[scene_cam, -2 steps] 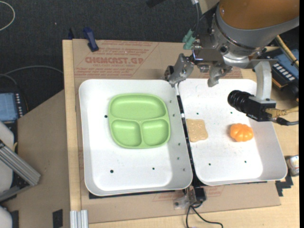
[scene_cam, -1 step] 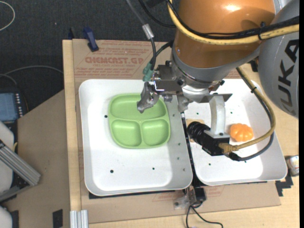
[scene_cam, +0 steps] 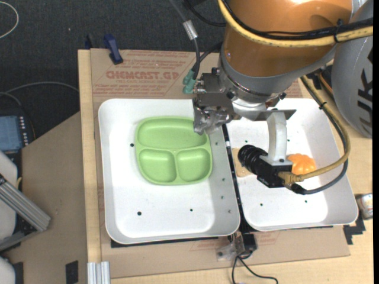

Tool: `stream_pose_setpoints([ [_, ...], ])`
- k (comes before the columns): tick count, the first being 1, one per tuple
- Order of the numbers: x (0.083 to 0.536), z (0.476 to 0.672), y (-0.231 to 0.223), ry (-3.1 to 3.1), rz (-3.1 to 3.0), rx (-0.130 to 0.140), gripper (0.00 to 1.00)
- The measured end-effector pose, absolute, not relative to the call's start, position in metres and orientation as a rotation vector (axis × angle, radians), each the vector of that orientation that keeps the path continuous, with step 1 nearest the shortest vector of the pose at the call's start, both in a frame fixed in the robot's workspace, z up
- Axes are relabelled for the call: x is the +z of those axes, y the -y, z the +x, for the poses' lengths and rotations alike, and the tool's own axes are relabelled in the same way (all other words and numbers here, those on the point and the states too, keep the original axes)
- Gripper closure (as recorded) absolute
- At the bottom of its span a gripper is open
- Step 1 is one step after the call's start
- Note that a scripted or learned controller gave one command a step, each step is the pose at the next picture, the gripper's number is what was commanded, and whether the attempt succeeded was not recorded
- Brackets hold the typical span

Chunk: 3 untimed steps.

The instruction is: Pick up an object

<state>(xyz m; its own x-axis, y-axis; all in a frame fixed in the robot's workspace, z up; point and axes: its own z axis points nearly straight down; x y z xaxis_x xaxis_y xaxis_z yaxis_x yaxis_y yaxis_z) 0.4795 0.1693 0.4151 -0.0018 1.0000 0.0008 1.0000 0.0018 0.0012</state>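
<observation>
Arm (scene_cam: 284,16): big glossy orange band w/ grey metal ring below, grey shell at right. Black and yellow cables loop around it. Gripper (scene_cam: 204,120): silver-grey metal block, small screws.

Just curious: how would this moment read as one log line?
arm: over bins | green plate: left bin | orange thing: right bin | pincer: at plate's edge
</observation>
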Motion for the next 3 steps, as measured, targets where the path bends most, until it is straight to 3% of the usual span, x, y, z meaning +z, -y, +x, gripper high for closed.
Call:
stream_pose_setpoints([
  [1,0.393,0.485,-0.139,-2.218,2.227,-0.006,1.0],
  [2,0.477,0.48,-0.109,-2.214,2.221,0.013,1.0],
  [3,0.452,0.479,-0.15,-2.228,2.219,-0.006,1.0],
])
